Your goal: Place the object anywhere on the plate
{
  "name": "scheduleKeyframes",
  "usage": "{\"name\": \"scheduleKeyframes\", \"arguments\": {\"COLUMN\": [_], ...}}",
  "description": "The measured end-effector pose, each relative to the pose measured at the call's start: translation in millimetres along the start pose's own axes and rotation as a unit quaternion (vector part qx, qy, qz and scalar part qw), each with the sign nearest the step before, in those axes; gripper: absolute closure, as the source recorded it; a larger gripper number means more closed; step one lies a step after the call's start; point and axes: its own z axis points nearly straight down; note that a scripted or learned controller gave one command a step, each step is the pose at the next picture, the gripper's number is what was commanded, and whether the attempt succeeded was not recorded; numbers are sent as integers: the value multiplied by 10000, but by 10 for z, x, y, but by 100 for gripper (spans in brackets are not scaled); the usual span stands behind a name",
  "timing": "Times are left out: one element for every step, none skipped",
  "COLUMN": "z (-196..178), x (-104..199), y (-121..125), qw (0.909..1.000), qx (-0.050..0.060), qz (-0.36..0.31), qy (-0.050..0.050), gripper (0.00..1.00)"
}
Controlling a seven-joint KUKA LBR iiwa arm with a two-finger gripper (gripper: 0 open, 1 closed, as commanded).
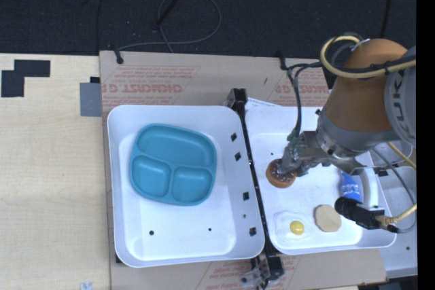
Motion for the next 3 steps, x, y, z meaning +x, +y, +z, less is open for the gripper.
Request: {"name": "scheduleKeyframes", "arguments": {"z": [35,14,-11], "x": [612,1048,1639], "y": [47,28,-61], "qw": [10000,10000,10000], "qx": [4,4,4], "qz": [-3,1,-4], "qy": [1,-4,-6], "gripper": [100,100,100]}}
